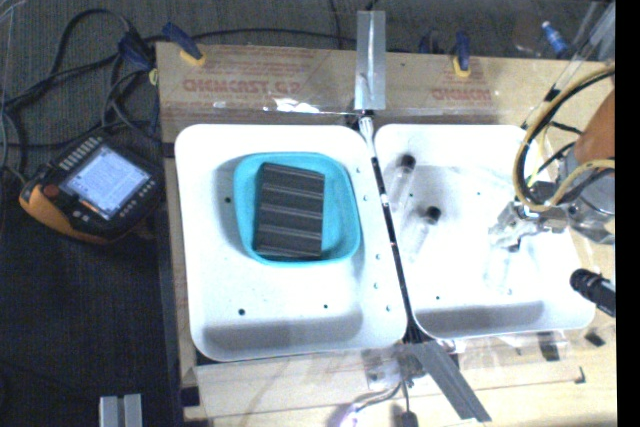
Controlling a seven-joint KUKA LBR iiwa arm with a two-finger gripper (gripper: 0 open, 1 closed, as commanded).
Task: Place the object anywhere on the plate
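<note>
- A handheld controller (95, 187) with a lit screen lies on the floor at 9 o'clock of the bench.
- The left bin (210, 315) holds a blue plate (345, 215); a dark ridged block (290, 210) lies on the plate's middle.
- The right bin (470, 305) stands at 3 o'clock of the left one.
- The gripper (520, 227) hangs over the right bin's 3 o'clock side; whether it is open or closed, I cannot tell.

A dark grey ribbed rectangular block (290, 210) lies on a light blue square plate (345, 215) in the left shallow white bin (205, 215). The claw (515, 233) hangs over the right white bin (470, 295), near its right side, well apart from the plate.
</note>
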